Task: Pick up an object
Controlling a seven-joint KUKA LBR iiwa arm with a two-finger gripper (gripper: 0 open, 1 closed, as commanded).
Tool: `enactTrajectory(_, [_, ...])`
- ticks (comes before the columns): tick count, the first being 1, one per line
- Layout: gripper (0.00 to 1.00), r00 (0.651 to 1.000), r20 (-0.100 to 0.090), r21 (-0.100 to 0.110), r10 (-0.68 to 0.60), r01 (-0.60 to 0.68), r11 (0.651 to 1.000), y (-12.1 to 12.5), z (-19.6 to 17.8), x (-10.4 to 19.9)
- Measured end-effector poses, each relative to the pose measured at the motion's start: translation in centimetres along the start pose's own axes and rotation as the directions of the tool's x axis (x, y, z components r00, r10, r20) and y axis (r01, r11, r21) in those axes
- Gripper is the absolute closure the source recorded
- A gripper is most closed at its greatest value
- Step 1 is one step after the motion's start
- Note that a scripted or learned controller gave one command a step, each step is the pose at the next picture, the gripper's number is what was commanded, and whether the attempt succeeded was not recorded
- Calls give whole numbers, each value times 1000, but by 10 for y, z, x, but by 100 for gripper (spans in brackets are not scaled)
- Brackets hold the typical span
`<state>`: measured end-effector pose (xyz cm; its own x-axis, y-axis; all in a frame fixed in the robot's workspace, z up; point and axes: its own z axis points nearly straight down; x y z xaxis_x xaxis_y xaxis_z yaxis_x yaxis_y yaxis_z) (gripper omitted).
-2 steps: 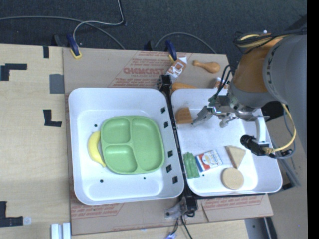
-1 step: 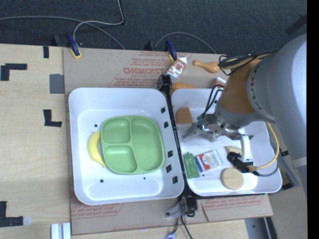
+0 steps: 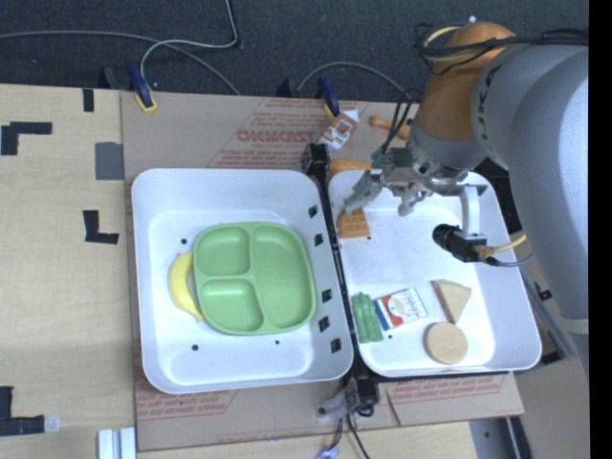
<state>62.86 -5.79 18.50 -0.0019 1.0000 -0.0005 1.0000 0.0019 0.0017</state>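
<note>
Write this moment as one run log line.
arm: over right bin | tool: above brown block | nothing lifted | left bin: green tray, banana

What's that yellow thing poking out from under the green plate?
It looks like a banana, in the left bin. Its curved yellow edge shows along the left side of the green divided plate; the rest is covered by the plate, so I can't see how far it extends.

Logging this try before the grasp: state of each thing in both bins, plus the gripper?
Green tray: flat in left bin, compartments up.
Banana: left bin, partly under tray's left edge.
Brown block: right bin, by the divider, just below the gripper.
Gripper: above right bin, fingers spread, holding nothing.
Packet: lying flat.
Wedge: lying flat.
Disc: lying flat.
</note>
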Motion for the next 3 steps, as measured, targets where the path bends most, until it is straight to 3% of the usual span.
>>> enactTrajectory(1, [0, 1000, 1, 3, 0, 0, 1000, 40, 1, -5])
enactTrajectory(2, [0, 1000, 1, -3, 1, 0, 1000, 41, 88, -37])
enactTrajectory(3, [0, 1000, 2, -18, 1, -1, 1000, 30, 93, -38])
